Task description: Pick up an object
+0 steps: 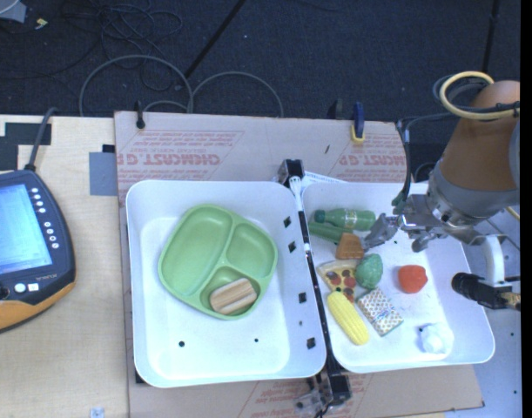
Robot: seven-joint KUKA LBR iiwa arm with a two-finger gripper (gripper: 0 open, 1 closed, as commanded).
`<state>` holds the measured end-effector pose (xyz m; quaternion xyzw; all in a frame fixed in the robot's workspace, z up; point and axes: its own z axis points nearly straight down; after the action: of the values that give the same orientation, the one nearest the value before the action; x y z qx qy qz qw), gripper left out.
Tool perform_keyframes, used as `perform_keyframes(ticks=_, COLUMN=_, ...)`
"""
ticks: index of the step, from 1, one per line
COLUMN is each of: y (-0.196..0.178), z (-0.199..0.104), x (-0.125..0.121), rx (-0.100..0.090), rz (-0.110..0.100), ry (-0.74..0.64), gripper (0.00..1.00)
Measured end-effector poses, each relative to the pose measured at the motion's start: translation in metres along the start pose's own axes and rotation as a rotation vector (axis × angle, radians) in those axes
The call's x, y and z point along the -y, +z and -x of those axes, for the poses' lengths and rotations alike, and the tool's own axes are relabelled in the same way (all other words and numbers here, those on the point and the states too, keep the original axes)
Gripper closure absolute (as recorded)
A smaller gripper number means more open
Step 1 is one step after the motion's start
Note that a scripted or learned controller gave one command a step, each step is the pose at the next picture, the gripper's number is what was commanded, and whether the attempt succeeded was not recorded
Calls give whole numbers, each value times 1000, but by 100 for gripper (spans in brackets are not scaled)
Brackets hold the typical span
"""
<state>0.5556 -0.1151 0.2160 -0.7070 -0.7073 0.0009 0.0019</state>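
Observation:
The right bin (474,338) holds a green bottle (344,219), a small brown wedge (350,246), a green round vegetable (368,271), a red tomato (412,279), a pizza slice (337,278), a yellow corn cob (346,316), a patterned packet (380,310) and a small white lump (432,340). My gripper (400,236) hangs over the back of this bin, between the bottle's cap end and the tomato. Its fingers are spread open with nothing between them.
The left bin (161,347) carries a green divided plate (205,251) with a bread roll (233,296) in its near compartment. A raised divider (305,259) separates the bins. A teach pendant (22,242) lies on the bench at far left.

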Motion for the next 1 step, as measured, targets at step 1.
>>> perform_keyframes(ticks=1, y=128, z=-11, x=-44, rx=0, rz=-2, ry=-4, gripper=0)
